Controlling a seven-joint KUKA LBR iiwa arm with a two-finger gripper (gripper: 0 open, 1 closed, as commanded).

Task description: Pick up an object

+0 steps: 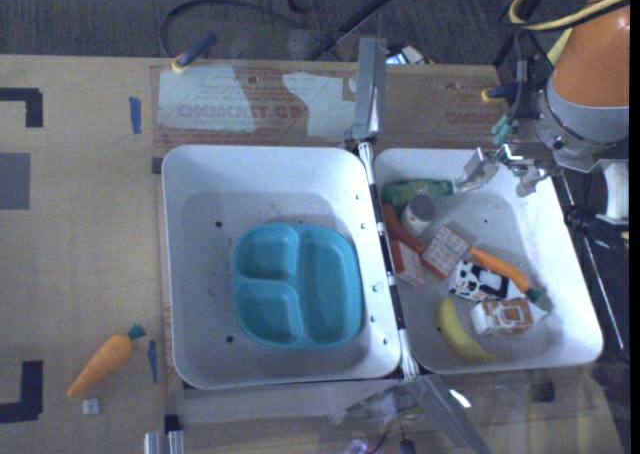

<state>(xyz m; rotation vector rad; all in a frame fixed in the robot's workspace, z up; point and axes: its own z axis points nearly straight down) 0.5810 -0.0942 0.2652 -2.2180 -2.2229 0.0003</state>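
Observation:
My gripper (502,172) hangs over the far edge of the right bin (570,337), open, with nothing between its fingers (476,173). Below it in the bin lie a green object (420,189), a grey cup (420,210), a red strip (400,238), a pink checked box (445,250), a black-and-white item (478,282), an orange carrot (500,267), a small orange-and-white carton (505,315) and a yellow banana (460,332). The green object lies nearest to the left finger.
The left bin (190,242) holds a blue divided plate (297,284). A toy carrot (100,364) lies on the wooden bench at the lower left, outside the bins. A metal divider (367,92) stands behind the gap between the bins.

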